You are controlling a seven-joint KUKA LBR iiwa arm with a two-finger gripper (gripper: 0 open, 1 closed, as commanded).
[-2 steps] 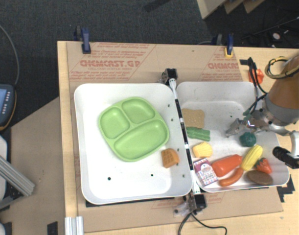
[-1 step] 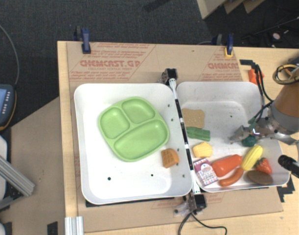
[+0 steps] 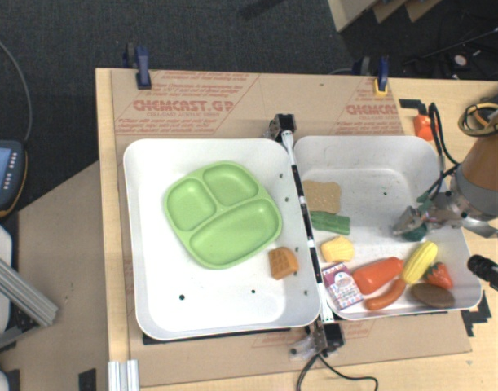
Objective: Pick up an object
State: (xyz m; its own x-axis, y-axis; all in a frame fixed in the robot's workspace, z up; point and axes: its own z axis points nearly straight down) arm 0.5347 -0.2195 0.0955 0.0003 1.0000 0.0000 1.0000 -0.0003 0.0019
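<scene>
A robotics lab: clamped bench [image 3: 232, 96], white bins [image 3: 143, 218], loose cables [image 3: 12, 63]

Even, bright overhead light washed the two white bins [image 3: 151, 243] almost to glare left of the gripper [image 3: 413, 222], shadows beneath it stayed faint and soft, the dark floor [image 3: 53, 39] beyond lay dim, and the whole picture looked slightly grainy.

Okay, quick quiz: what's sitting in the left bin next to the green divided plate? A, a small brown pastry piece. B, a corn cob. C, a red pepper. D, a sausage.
A: a small brown pastry piece lies by the green plate in the left bin; the corn, pepper and sausage lie in the right bin.
</scene>
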